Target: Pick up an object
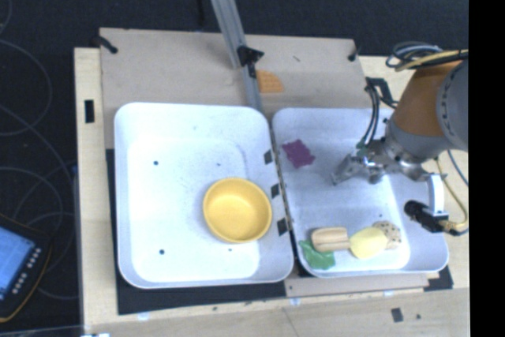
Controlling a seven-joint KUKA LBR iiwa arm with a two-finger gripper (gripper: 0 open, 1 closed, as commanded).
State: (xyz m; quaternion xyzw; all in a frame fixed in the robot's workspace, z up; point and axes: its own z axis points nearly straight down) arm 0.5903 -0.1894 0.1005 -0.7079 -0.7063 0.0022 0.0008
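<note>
the tan block [329, 238] lies flat in the right bin [331, 130], long axis left-right, beside the yellow lump [367, 244]. the hand [359, 170] hovers above with fingers apart, holding nothing.

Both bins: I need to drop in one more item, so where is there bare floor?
Left bin: bare all around the yellow bowl, widest along its far and left sides. Right bin: free between the purple piece and the near-edge cluster. Crowded: wooden block, yellow object, gripper.

Light wood tabletop [91, 170] with a brown board [173, 67] at the back, and two shallow white bins sitting side by side on it: left bin [142, 130], right bin [323, 126], edges touching.
</note>
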